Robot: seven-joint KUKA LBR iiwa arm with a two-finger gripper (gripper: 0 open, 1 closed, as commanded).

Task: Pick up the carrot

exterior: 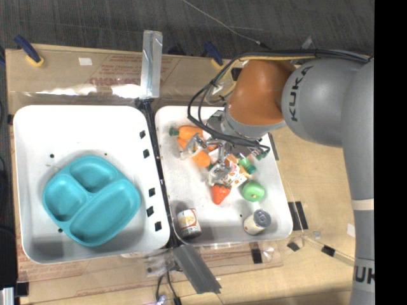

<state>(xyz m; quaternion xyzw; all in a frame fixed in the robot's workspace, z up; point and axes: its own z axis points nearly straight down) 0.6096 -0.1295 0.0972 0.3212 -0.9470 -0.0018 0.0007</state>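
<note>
The carrot (187,135) is orange with a small green top. It lies in the upper left part of the right bin (184,189), slanting down to the right. My gripper (212,150) hangs low over the carrot's lower end, under the orange band of the wrist (257,94). Its metal parts cover the carrot's middle, and an orange bit (201,159) shows just below them. I cannot make out whether anything is held.
Close to the gripper lie a red strawberry (220,194), a green apple (253,190) and a small colourful packet (234,173). A tin can (187,223) and a small jar (258,221) stand near the front wall. The left bin (32,132) holds a teal divided plate (91,199).
</note>
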